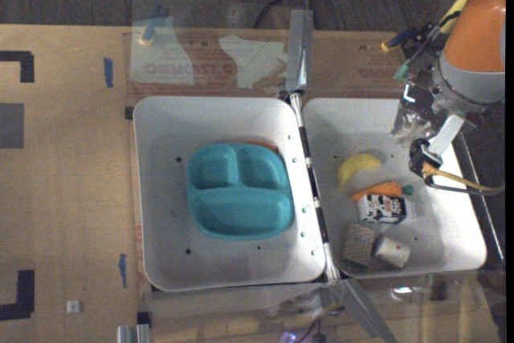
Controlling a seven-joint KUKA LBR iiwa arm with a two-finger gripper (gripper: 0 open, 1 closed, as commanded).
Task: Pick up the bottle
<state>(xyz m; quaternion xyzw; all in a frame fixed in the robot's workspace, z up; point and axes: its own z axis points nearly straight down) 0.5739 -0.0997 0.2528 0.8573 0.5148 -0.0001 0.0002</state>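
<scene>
Near the front of the right bin lies what looks like the bottle, on its side: a grey-brown body with a cream, round end pointing right. My gripper hangs over the back right part of that bin, well behind the bottle and apart from it. Nothing shows between its tips. The grey arm with its orange band comes in from the upper right.
In the right bin a yellow fruit, an orange carrot and a small black-and-white carton sit just behind the bottle. The left bin holds a teal divided plate. A metal rail separates the bins.
</scene>
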